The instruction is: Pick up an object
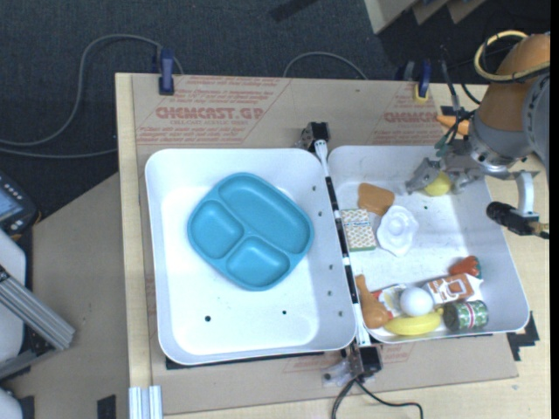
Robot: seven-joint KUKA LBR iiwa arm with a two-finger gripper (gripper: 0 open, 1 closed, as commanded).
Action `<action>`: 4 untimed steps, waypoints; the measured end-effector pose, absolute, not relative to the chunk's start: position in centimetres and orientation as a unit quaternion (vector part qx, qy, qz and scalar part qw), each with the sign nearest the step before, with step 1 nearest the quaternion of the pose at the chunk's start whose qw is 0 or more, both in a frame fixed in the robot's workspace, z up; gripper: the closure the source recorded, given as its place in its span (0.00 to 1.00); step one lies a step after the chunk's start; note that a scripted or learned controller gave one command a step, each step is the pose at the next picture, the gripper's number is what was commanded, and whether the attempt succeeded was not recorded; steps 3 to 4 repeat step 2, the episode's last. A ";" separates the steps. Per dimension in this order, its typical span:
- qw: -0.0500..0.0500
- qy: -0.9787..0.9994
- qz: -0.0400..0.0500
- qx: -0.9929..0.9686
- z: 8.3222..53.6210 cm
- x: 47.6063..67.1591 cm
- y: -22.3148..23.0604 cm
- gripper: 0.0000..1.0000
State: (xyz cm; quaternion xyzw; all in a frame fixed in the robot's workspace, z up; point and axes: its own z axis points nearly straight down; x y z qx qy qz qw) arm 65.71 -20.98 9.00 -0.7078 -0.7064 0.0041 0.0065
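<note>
Bench (236, 112): brown board with red print, both bins on top, blue clamps at back edge.
Left bin (175, 312): shallow, white, holding just the plate.
Blue plate (250, 230): three compartments, sitting slightly above centre of left bin, tilted diagonal.
Right bin (507, 269): white, touching left bin along the middle seam.
Patterned packet (357, 230): small, greenish print, at left wall of right bin.
Orange-brown piece (376, 198): flat, just above packet, near white cup.
White cup (397, 230): pale, upside-down look, mid bin, just right of packet.
Front cluster: orange item (374, 308) at left, white ball (416, 301) touching banana (414, 324), carton (452, 286) with red top behind, dark can (465, 314) lying on side at right.
Yellow object (438, 184): small, back of right bin, directly at fingertips.
Gripper (434, 179): low in back of right bin, fingers narrow around yellow object, object seen between tips.
Arm (511, 103): grey with orange band, coming in from right over bin's back corner.
</note>
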 end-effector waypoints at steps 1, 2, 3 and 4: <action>-0.002 -0.707 0.000 -0.707 11.3 66.3 -21.0 1.00; -0.006 -0.709 -0.003 -0.705 9.1 65.2 -12.9 1.00; -0.006 -0.709 -0.003 -0.705 9.1 65.2 -12.9 1.00; -0.006 -0.709 -0.003 -0.705 9.1 65.2 -12.9 1.00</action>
